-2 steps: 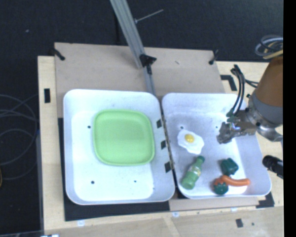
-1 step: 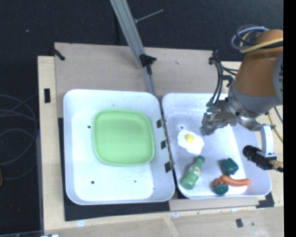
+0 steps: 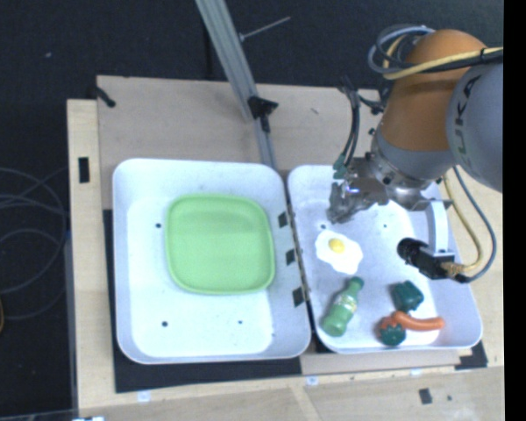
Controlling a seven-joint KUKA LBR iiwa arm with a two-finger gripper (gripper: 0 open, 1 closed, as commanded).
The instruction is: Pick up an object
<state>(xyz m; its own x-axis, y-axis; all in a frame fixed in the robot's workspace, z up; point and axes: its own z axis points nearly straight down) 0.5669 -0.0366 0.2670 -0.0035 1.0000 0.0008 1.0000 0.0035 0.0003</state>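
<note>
The arm's two-finger gripper hangs over the far part of the right-hand shallow white plastic bin, fingers pointing down toward the bin floor. Whether the fingers are spread or closed cannot be told at this angle, and no object is visible between them.

Candidate objects, located relative to the gripper:
- A flat toy fried egg, white with a yellow yolk, lies just below the gripper toward the camera, near it but apart.
- A small green plastic bottle lies tilted on the bin floor beyond the egg, nearer the camera.
- A dark green blocky toy and an orange carrot-shaped toy with a green end lie farther off, toward the arm's side and nearer the camera, close to each other.
- A light green square plastic plate sits in the left-hand white bin, well apart from the gripper, across the divide between the bins.

Judgement: the fried egg is the likeliest target, and no pick is complete.

Risks:
- The egg is thin and flat. Fingers may close above it or slide over it.
- A descent too close to the bin's inner wall may strike the wall.
- The bottle may roll if nudged.
</note>
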